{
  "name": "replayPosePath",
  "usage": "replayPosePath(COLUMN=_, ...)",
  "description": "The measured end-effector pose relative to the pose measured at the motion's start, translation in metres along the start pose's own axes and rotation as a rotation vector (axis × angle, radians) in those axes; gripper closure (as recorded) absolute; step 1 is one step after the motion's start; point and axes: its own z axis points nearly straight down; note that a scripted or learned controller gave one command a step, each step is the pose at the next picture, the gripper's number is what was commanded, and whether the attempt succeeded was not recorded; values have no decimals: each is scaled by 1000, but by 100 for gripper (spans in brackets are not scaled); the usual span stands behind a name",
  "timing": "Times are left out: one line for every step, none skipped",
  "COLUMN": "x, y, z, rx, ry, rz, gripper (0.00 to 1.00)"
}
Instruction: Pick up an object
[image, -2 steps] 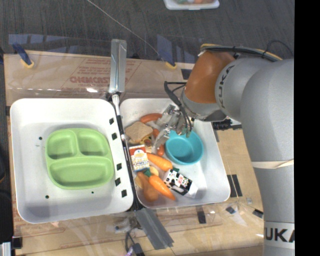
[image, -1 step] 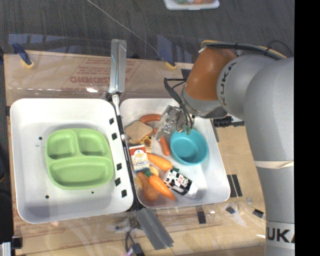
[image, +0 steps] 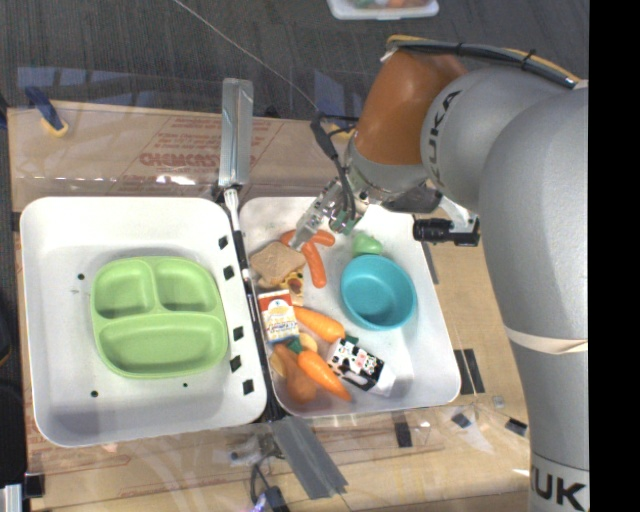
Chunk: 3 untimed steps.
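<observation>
While the gripper (image: 322, 222) hovers part-open, holding nothing, over the sausage (image: 315, 263), you should lower, then close.

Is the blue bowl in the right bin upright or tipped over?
Upright. The blue bowl sits in the right bin with its round opening facing up and nothing visible inside.

Bowl (image: 378, 291) right of carrots (image: 322, 372)
</observation>
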Motion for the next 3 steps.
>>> replayPosePath(x=65, y=-117, z=35, rx=5, ry=7, rz=-132, gripper=100)
replayPosePath(x=113, y=-45, z=-22, rx=-1, ry=1, rz=-166, gripper=100)
replayPosePath(x=116, y=-117, z=-69, rx=1, ry=-3, rz=-106, gripper=100)
